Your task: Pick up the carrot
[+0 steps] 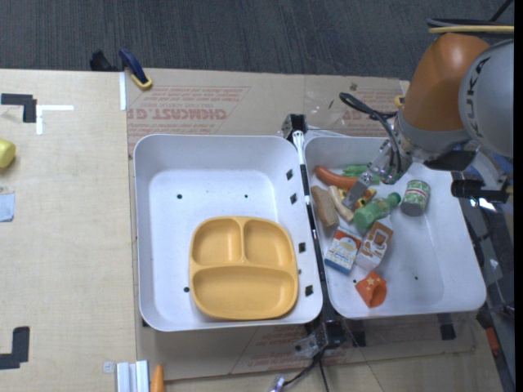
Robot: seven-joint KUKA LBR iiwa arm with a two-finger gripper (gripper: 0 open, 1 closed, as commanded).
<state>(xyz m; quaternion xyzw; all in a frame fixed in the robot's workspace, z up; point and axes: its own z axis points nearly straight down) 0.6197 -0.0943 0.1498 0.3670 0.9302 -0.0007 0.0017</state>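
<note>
The carrot (336, 176) lies in the right bin (441, 292), at its far left side, among other toy food. The jaws (377, 174) hang just beside it. I cannot tell how they stand. The carrot is not lifted yet.

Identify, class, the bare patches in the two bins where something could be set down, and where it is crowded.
Left bin: bare floor behind the yellow plate. Right bin: bare floor right of the juice cartons, below the can. Crowded around the carrot and green bottle.

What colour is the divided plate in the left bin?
Mustard yellow, plain; the divided plate shows clearly in the camera view.
</note>
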